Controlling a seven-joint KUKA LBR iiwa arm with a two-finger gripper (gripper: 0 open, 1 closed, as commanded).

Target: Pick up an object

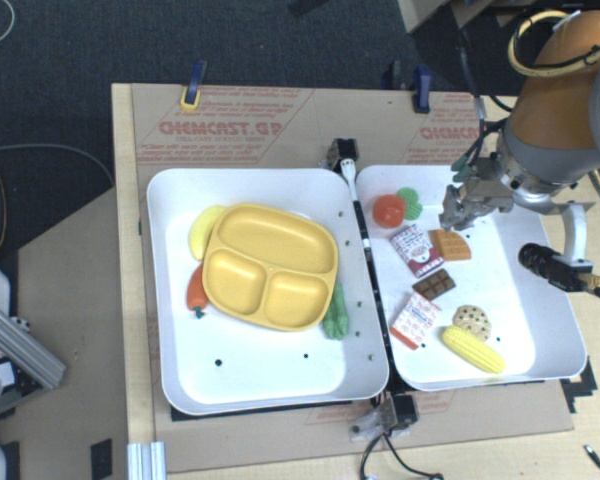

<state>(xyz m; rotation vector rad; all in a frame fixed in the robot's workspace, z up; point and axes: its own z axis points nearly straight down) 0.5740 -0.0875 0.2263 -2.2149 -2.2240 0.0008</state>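
My gripper point(456, 217) hangs over the upper part of the right bin point(555, 338), just above and beside an orange-brown block point(450, 246). To its left lie a red ball point(388, 210) and a green round piece point(411, 202). A red-and-white packet point(415, 248) sits below those. Further down are a dark brown bar point(434, 286), a second red-and-white packet point(416, 320), a speckled cookie point(471, 319) and a yellow corn cob point(473, 349). Nothing shows between the fingers.
The left bin point(175, 348) holds a yellow divided tray point(270, 266), with a yellow piece point(204, 230), a red-orange piece point(196, 290) and a green piece point(335, 315) around its edges. A black cylinder point(555, 264) juts in at the right. Clamps sit at the board's far edge.
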